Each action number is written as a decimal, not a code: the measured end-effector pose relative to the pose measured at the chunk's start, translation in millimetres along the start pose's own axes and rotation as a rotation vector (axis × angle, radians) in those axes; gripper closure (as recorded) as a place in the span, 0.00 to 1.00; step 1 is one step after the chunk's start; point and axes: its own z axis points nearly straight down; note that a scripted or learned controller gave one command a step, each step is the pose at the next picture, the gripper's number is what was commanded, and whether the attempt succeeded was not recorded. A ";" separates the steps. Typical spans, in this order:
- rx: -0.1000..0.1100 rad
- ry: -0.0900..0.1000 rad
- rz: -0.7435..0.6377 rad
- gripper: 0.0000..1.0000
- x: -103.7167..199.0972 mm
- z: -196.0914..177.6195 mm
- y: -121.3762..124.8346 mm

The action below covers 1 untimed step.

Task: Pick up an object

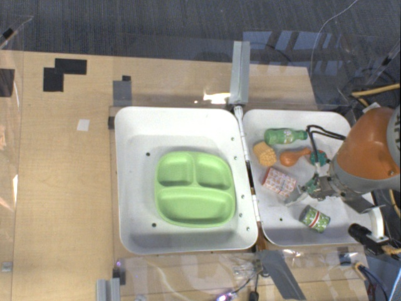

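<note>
The right bin [276, 231] holds several small objects. A green bottle [285, 136] lies on its side near the far wall. Below it sit a yellow waffle-like piece [265, 154] and an orange drumstick-shaped toy [293, 158]. A red and white checked packet [278, 182] lies at the bin's middle, and a green can [314, 218] lies near the front. My gripper [312, 187] is low over the bin floor, just right of the packet and above the can. Nothing shows in its grasp.
The left bin [135, 130] carries a green divided plate [194, 188]. A metal divider post [239, 74] stands between the bins at the back. The arm's orange band [369, 149] hangs over the right bin's right edge, with a black cable [322, 133] looping beside it.
</note>
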 end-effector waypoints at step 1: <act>-0.005 0.000 -0.116 0.00 42.7 0.1 65.9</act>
